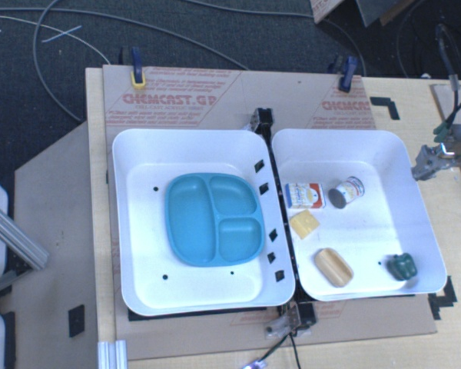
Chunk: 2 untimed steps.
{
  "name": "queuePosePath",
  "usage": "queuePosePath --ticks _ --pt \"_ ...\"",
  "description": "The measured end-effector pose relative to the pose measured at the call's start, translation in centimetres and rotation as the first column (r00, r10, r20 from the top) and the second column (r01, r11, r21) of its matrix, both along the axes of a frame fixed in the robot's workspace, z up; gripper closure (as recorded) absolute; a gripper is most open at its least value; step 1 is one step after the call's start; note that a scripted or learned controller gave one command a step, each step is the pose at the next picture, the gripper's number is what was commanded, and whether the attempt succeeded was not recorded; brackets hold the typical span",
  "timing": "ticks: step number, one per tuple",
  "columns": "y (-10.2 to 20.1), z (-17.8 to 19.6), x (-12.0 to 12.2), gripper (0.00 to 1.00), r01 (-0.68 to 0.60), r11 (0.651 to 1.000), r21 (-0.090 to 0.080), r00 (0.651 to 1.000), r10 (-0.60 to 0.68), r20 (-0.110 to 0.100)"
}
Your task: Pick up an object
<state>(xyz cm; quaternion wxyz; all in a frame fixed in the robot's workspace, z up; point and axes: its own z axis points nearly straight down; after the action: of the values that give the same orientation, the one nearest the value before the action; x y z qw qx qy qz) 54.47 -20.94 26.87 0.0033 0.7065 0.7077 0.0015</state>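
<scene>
The right bin [392,148] holds several small objects. A white carton with red and blue print [303,196] lies near its left wall, and a small can [346,192] lies on its side beside it. A yellow block [305,224] sits below the carton. A tan bun-shaped piece [333,267] lies toward the front. A dark green object [402,266] rests in the front right corner. My gripper [434,160] is at the view's right edge, just outside the right bin's right rim, apart from every object.
The left bin [138,160] holds a blue divided plate [214,219]. A black divider [270,198] runs between the bins. Clamps [137,74] hold the board at the back. Cables lie on the dark floor behind.
</scene>
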Motion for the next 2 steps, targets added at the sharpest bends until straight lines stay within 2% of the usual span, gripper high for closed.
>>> queuePosePath --ticks 1,2 --pt "5.2 -1.4 -0.7 1.0 -0.003 1.0 0.005 1.0 0.003 -0.009" --pt "10.3 -2.7 -0.4 1.0 -0.004 1.0 0.006 1.0 0.004 -0.009"
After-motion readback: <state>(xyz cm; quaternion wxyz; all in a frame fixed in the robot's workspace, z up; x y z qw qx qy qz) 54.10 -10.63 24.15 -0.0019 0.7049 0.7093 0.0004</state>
